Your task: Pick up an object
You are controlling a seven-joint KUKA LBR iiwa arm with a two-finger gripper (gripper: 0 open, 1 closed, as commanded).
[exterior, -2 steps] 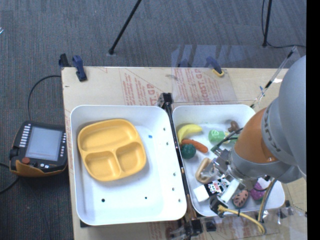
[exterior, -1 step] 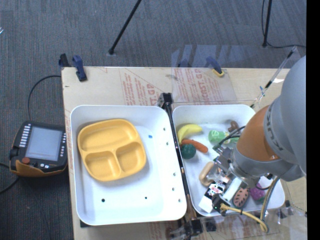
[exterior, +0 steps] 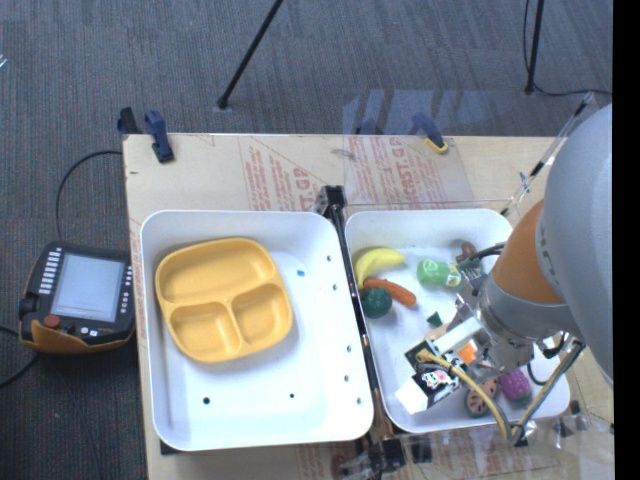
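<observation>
The grey arm [exterior: 560, 258] leans in from the right over the right bin [exterior: 400, 236]; the left bin [exterior: 250, 398] holds a yellow divided tray [exterior: 222, 298]. The gripper [exterior: 462, 346] hangs low over the right bin's near half, and whether it is wide, narrow or holding anything cannot be told. The toys lie in that bin: a banana [exterior: 378, 261], a carrot [exterior: 392, 290] touching a dark green ball [exterior: 376, 304], a light green piece [exterior: 437, 272], a purple piece [exterior: 515, 385]

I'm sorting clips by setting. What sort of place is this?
Probably a robotics lab: a teach pendant lies on the carpet, tripod legs stand behind the bench, and a robot arm reaches over a white bin of toy food.
</observation>
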